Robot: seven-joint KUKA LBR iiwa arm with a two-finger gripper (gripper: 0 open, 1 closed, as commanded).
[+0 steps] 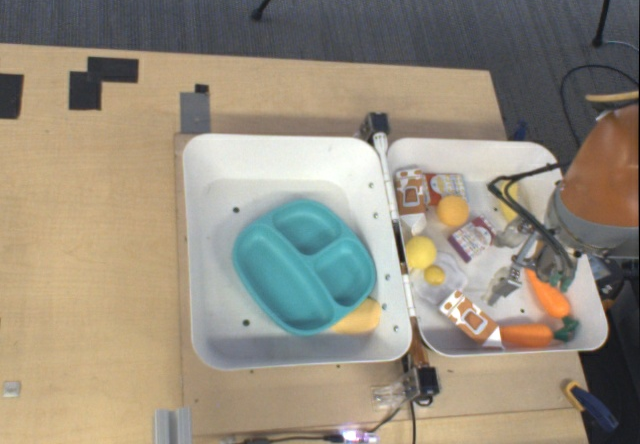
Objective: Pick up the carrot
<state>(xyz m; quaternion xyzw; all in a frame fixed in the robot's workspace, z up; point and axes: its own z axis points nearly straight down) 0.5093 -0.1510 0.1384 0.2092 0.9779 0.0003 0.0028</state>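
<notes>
Two carrots lie in the right bin. One carrot lies slanted near the bin's right wall. The other carrot lies flat along the front wall, with a green top at its right end. My gripper hangs low over the bin, just left of the slanted carrot and close to its upper end. The arm's orange band is above it at the right edge. I see nothing lifted off the bin floor.
The right bin also holds a snack packet, an orange ball, a lemon, a purple packet and an orange-white box. In the left bin, a teal divided plate covers part of a yellow item.
</notes>
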